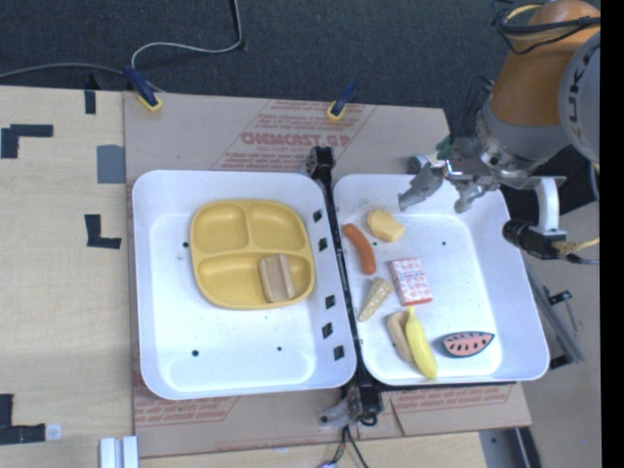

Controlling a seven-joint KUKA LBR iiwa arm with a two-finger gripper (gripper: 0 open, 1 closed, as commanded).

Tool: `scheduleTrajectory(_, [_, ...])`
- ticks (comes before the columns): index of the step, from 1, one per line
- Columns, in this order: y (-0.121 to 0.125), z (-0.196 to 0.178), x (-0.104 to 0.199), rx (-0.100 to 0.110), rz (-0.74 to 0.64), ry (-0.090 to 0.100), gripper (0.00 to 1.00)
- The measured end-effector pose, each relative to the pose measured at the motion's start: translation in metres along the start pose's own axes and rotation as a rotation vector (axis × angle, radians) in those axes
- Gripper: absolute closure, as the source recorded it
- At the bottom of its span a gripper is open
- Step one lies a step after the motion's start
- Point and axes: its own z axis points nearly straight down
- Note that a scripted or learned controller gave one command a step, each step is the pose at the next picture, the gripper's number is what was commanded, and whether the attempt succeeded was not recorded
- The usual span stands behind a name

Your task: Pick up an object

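Note:
My gripper (441,195) hangs open over the far edge of the right bin (507,291), with nothing between its two grey fingers. Below it in that bin lie a yellow bread chunk (386,225), a sausage (359,248), a pink-and-white box (410,280), a pale corn-like wedge (374,298), a banana (419,345) beside a tan piece (397,332), and a watermelon slice (465,342). The bread chunk is the nearest, a little down and left of the fingertips.
The left bin (166,339) holds a yellow divided plate (234,237) with a slice of toast (278,277) on it. A black divider (331,252) runs between the bins. Cardboard lies under both, with clamps (342,101) at the back.

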Motion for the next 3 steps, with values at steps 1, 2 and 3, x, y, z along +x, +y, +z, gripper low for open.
scheduleTrajectory(1, [-0.0381, 0.1435, 0.0120, -0.001, 0.001, 0.000, 0.00])
scheduleTrajectory(2, [-0.0378, 0.1342, 0.0119, -0.002, 0.001, 0.000, 1.00])
scheduleTrajectory(3, [-0.0378, 0.1342, 0.0119, -0.002, 0.001, 0.000, 0.00])
